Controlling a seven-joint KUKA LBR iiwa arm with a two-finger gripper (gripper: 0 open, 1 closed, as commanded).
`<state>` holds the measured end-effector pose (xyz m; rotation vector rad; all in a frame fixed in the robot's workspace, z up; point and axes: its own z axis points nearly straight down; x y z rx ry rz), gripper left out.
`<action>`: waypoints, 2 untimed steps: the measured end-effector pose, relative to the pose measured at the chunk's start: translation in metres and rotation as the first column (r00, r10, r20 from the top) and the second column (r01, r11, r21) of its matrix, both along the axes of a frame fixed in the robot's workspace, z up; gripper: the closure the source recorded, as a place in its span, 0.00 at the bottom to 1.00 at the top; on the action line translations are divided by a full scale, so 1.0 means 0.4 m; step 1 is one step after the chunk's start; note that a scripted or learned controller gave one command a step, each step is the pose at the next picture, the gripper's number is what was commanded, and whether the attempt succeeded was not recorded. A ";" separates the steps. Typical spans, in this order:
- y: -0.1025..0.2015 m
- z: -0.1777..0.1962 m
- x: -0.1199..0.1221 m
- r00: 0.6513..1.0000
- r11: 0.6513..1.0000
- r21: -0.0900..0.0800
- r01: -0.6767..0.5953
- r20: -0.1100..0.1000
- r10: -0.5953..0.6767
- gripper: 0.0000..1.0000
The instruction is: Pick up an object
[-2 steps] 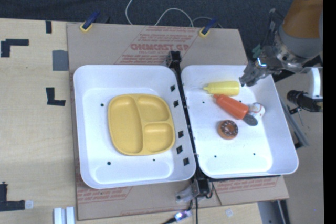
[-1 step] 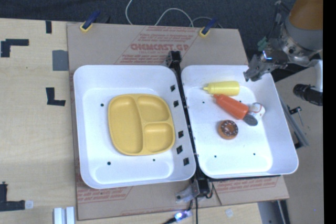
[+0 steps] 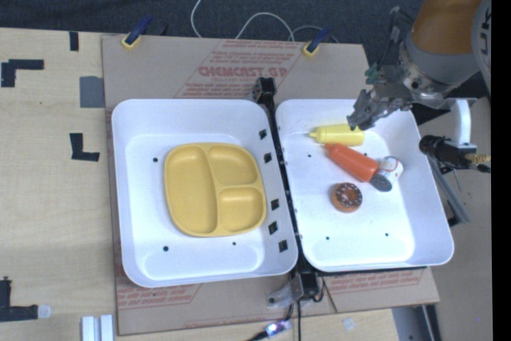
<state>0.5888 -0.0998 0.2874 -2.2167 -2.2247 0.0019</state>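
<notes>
In the right bin lie a yellow mustard-style bottle, an orange carrot-like piece just below it, and a brown donut nearer the front. A small grey and white object rests at the carrot's right end. My gripper hangs over the far part of the right bin, its tip just above the right end of the yellow bottle. Nothing shows between its fingers.
The left bin holds a yellow divided plate. Black clips line the seam between the bins. The bins sit on a cardboard sheet with a white cable behind.
</notes>
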 end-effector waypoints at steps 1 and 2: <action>0.108 -0.048 -0.024 1.000 1.000 0.000 0.000 -0.001 0.000 1.00; 0.238 -0.105 -0.036 1.000 1.000 0.000 -0.001 -0.002 0.001 1.00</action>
